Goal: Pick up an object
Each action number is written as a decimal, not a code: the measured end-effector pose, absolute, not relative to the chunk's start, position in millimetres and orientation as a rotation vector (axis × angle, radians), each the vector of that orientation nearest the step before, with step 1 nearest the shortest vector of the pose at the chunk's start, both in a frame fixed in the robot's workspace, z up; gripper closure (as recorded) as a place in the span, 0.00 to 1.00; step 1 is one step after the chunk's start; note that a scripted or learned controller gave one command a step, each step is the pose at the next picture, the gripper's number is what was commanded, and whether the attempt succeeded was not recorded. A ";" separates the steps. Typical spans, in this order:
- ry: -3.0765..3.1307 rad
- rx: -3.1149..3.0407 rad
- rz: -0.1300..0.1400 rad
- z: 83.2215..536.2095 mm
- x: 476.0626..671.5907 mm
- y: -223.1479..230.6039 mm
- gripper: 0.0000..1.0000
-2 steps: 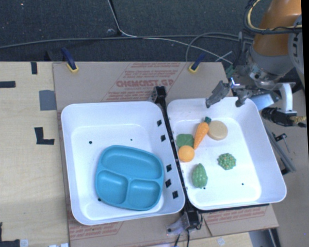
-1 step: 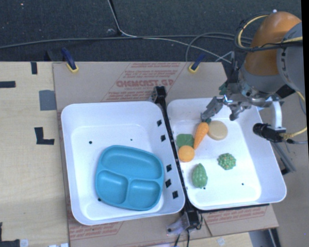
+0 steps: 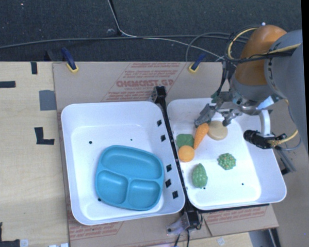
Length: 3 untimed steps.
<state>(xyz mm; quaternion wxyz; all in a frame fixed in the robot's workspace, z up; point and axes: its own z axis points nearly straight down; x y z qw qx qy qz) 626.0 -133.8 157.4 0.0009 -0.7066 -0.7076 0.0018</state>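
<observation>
End effector (image 3: 214, 116): hovering over the right bin's (image 3: 261, 189) far edge, fingers spread wide, gripping nothing.
Carrot (image 3: 200, 135): lying tilted just under the end effector, lower tip touching the orange ball (image 3: 186, 154).
Beige round piece (image 3: 217, 131): sitting just beside the carrot's top end, below the right finger (image 3: 227, 119).
Green leafy piece (image 3: 184, 140): resting against the bin's left wall.
Two green bumpy pieces (image 3: 199, 175) (image 3: 226, 161): lying apart nearer the bin's front edge.
Left bin (image 3: 77, 129): holding a blue divided tray (image 3: 129, 177) toward its front right corner.
Tabletop (image 3: 22, 168): carrying both bins on brown cardboard (image 3: 136, 80).
</observation>
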 end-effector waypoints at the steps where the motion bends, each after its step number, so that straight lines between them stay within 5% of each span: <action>1: -2.225 -2.219 0.004 97.9 633.6 -134.2 0.00; 2: -2.227 -2.220 0.001 111.6 634.4 -134.0 1.00; 3: -2.225 -2.221 -0.004 171.1 631.8 -126.1 1.00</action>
